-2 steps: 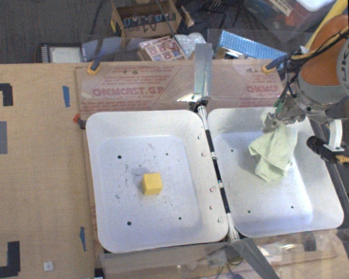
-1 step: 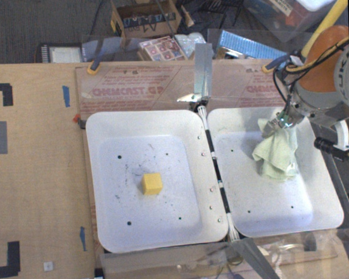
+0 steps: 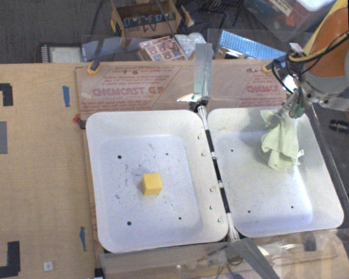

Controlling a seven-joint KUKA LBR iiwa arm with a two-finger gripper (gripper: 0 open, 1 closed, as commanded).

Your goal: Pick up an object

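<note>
1. Over the right bin (image 3: 316, 216), near its far rim, we see the gripper (image 3: 292, 109) reaching in from the right, with the orange band of the arm (image 3: 332, 48) above it.
2. A pale green cloth (image 3: 280, 143) hangs from the fingers, bunched at the top where they pinch it; its lower folds drape down over the bin floor. We cannot tell whether the bottom hem touches the floor or hangs just above it.
3. Edges and room: the cloth sits in the far right part of the right bin, near the far and right walls. The near half of that bin floor is bare white.
4. The left bin (image 3: 109, 225) carries a yellow cube (image 3: 153, 184) near the middle of its floor, well apart from all four walls, with dark specks scattered around it.
5. Count: two white bins side by side, touching along a middle seam; one cloth; one cube; one arm.
6. Writing: a cardboard sheet (image 3: 132, 89) lies flat behind the bins, printed in reddish letters seen upside down. We cannot make the words out with any certainty.
7. The table (image 3: 38, 188) to the left is bare brown board with black corner marks and two blue tape strips (image 3: 66, 95).
</note>
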